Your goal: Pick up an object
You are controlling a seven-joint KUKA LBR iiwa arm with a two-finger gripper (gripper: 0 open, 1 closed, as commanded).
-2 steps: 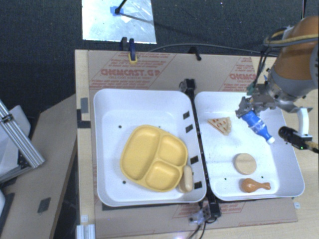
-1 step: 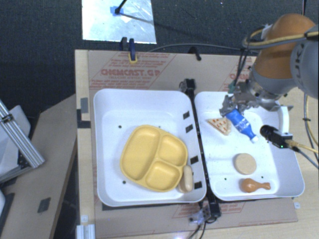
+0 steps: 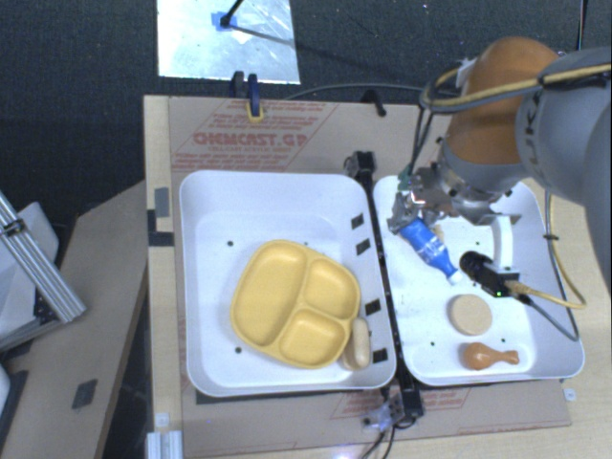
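Blue bottle (image 3: 427, 244) lies slanted, the gripper (image 3: 409, 207) at its upper end; whether it has hold cannot be told. An end grasp could let the bottle pivot out.

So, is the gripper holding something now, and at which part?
It cannot be told. The gripper is over the upper end of the blue plastic bottle in the right white bin, but a grip is not visible.

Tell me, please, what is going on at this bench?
The grey arm's gripper is low over the right bin, right at the upper end of a blue bottle; whether it grips it is unclear. A round tan disc and a toy drumstick lie nearby. The left bin holds a yellow divided plate.
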